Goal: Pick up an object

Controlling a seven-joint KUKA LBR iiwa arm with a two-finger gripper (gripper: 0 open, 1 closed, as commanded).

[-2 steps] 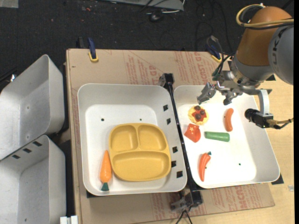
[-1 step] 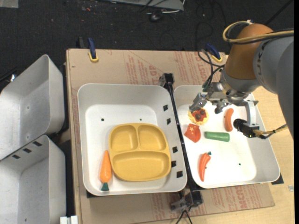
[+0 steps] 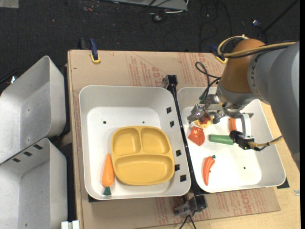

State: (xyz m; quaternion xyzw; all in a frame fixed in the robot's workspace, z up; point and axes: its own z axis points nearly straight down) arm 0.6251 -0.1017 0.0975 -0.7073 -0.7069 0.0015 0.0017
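On the bench, 2 white bins (image 3: 95,128) sit side by side. The gripper (image 3: 206,116) hangs at 10 o'clock in the right one, over a strawberry (image 3: 196,136); its opening I cannot tell. Crowded toys could make it slip.

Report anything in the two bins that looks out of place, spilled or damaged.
Nothing stands out. The yellow divided plate lies flat in the left bin with the carrot beside it. The strawberry, chili pepper and green piece lie loose in the right bin.

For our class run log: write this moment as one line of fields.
arm: over right bin | gripper: low by strawberry | grasp: unclear | left bin: yellow tray, carrot
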